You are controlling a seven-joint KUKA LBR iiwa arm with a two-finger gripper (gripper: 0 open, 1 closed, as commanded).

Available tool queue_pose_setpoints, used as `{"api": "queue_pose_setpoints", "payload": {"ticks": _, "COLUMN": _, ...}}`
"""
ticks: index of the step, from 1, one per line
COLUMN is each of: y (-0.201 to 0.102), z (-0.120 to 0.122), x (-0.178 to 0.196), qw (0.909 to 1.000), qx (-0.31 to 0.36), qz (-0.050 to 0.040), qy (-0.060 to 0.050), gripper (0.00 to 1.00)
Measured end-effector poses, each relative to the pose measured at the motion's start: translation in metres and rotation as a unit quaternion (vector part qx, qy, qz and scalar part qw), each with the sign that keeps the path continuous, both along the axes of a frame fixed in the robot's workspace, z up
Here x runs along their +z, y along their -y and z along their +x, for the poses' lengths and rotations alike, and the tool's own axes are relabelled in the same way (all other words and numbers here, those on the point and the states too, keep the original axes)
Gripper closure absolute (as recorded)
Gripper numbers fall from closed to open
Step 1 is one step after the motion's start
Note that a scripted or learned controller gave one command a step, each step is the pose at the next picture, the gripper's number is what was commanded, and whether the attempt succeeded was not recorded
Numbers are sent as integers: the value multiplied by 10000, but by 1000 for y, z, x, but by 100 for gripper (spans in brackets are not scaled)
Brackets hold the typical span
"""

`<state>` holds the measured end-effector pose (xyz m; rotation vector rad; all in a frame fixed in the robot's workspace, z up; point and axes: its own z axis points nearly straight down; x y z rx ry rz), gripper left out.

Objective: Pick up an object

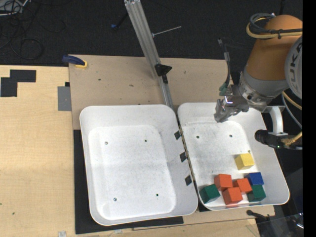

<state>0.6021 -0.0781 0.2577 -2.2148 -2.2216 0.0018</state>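
Nearest the camera, in the front corner of the right bin (197, 113), lies a tight cluster of small blocks: a dark green block (210, 193) at the left, two orange blocks (223, 180) and (232, 195) touching one another, a third orange block (243, 184) just beside them, a blue block (255, 178) and another green block (256, 194) at the right end. A yellow block (244, 160) sits a little apart, just behind the cluster toward the middle of the bin. The left bin (128, 157) lies beside it, the two bins meeting along a dark divider with small clips. Farther back, over the rear part of the right bin, the gripper (224, 110) hangs from the grey arm with its orange band (270, 43), pointing down at bare bin floor well apart from every block. Nothing shows between its tips, so it carries nothing; whether its jaws stand wide or narrow I cannot tell at this size and angle. Beyond the bins, a slanted aluminium rail (145, 38) rises from the bench. As for progress, the pick looks not yet made: all blocks rest on the bin floor, and the arm must come forward to a block, probably the yellow one standing free, then descend, close and lift.
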Motion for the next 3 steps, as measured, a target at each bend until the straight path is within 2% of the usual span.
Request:
{"api": "queue_pose_setpoints", "payload": {"ticks": 2, "y": -105, "z": -46, "x": -27, "qw": 10000, "qx": 9, "qz": -1, "qy": -13, "gripper": 100}}
{"api": "queue_pose_setpoints", "payload": {"ticks": 3, "y": -161, "z": -67, "x": -21, "qw": 10000, "qx": 13, "qz": 1, "qy": -9, "gripper": 100}}
